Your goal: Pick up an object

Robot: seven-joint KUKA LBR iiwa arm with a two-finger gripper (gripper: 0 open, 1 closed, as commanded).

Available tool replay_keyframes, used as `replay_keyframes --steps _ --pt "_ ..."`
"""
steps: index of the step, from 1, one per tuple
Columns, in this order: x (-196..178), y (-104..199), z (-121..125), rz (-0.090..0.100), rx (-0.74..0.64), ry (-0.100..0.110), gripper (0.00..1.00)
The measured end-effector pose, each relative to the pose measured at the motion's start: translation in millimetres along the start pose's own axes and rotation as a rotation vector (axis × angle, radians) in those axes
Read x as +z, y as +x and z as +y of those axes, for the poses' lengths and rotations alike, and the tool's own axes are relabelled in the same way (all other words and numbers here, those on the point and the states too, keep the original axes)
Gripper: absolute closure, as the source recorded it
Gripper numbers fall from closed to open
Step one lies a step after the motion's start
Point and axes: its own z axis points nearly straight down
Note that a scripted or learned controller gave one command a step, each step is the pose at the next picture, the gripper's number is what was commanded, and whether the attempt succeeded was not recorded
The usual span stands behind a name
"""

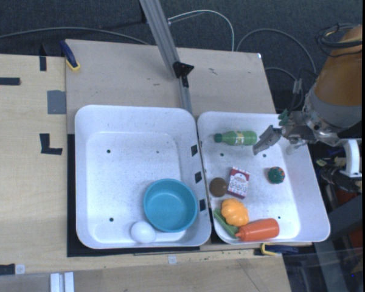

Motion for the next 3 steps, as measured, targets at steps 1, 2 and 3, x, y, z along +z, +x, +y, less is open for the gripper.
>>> replay_keyframes --steps 1,2,3 --pt "-0.1 -0.1 0.0 0.0 0.0 0.0 0.0" --pt "59.6 1.3 7.8 0.0 0.001 0.005 0.0" --pt "107.5 10.1 4.5 0.0 0.001 0.005 0.0"
